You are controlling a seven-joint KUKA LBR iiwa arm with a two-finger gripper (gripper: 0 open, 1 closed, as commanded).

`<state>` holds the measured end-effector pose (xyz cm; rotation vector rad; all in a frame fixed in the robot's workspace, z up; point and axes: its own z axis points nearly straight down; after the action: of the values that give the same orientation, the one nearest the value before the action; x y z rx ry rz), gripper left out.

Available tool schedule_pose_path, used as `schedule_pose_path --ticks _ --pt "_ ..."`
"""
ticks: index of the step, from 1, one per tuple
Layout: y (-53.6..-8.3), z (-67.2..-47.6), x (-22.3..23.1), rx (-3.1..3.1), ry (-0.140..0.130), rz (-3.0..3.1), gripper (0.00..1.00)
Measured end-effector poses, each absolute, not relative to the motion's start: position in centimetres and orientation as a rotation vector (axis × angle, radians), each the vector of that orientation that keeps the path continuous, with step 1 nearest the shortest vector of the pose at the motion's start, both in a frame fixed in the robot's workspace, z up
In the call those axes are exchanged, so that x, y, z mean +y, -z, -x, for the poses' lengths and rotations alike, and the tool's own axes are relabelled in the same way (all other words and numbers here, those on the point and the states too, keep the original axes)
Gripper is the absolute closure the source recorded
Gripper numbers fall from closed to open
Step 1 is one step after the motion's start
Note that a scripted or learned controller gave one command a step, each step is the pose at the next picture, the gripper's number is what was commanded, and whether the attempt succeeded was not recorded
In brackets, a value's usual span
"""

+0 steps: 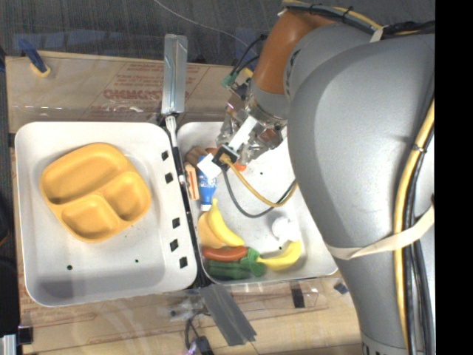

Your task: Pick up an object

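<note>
The grey arm [355,146] fills the right side, reaching down into the right bin [314,261], since that bin holds every loose object. The left bin [29,198] carries a yellow divided tray [94,191]. The gripper [230,152] hangs over the far-left corner above a blue-and-white tube [206,183]; whether its claw is spread or pinching cannot be told. Bananas [219,230], a red pepper [225,254] and a green vegetable [235,268] crowd the near edge.

gripper [222,152] low in right bin [314,254] | bananas [219,229] near front | yellow tray [94,191] in left bin [44,291]
</note>
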<state>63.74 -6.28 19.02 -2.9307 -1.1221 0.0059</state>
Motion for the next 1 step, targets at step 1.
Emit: schedule_pose_path --ticks 1 --pt "-19.06 -63.75 -6.28 -1.122 -0.005 2.931 0.00"
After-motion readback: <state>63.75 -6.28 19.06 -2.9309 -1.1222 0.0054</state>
